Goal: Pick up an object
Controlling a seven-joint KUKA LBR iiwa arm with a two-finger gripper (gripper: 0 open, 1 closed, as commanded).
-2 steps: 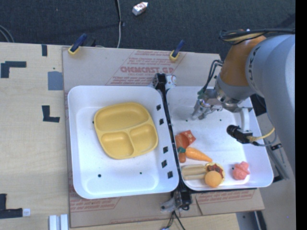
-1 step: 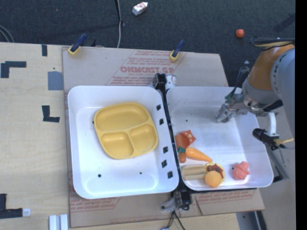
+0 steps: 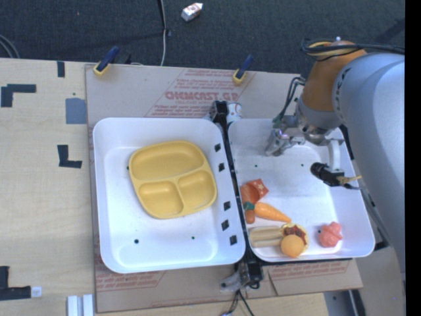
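My gripper point(image 3: 275, 143) hangs over the back part of the right bin point(image 3: 348, 206), above bare white floor. The toy food lies nearer the front of that bin. A red-orange piece point(image 3: 253, 191) is by the left wall, and an orange carrot point(image 3: 268, 211) lies just below it. A tan hot-dog bun point(image 3: 266, 236) and an orange ball point(image 3: 293, 245) rest at the front edge. A pink piece point(image 3: 331, 234) lies in the front right corner. The gripper is well apart from all of them.
The left bin point(image 3: 112, 196) holds a yellow divided plate point(image 3: 173, 178). Two clamps point(image 3: 105, 61) point(image 3: 242, 68) pin the cardboard sheet at the back. A small white object point(image 3: 191, 10) lies on the dark floor beyond the bench.
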